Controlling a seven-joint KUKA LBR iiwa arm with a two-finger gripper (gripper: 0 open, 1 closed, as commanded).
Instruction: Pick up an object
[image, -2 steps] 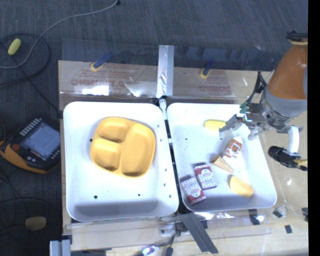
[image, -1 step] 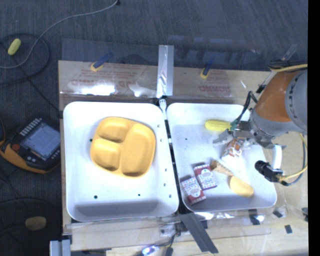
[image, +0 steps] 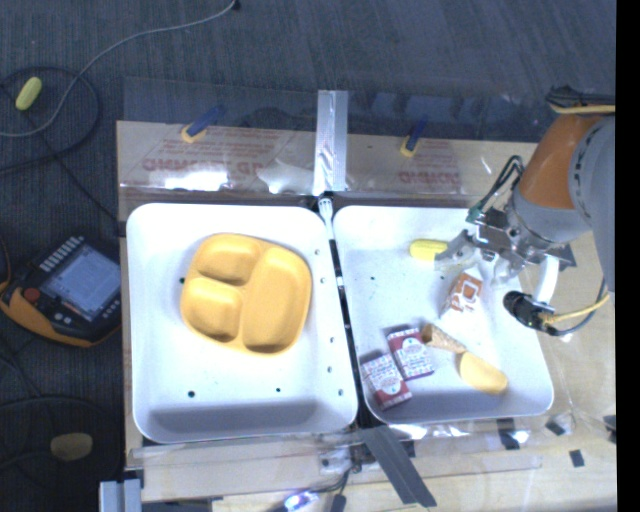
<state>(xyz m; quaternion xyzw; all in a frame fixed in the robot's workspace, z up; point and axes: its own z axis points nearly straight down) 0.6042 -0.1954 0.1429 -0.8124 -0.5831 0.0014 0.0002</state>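
Over right bin (image: 520, 395), gripper (image: 478, 262) hangs just above small orange-white packet (image: 464, 295); finger state cannot tell. Risk, my judgement: packet looks flat and light, may slide or tip from grasp. Right bin also holds yellow piece (image: 428, 249), two red packets (image: 398, 365), cone-like item (image: 468, 360). Left bin (image: 160, 400): yellow divided tray (image: 246, 292).

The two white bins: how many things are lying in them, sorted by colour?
Yellow: 3, namely the big divided tray in the left bin, and a small yellow piece and a yellow lump in the right bin.
Red and white packets: 2.
Orange and white: 1, a small carton below the claw.
Total: 6.
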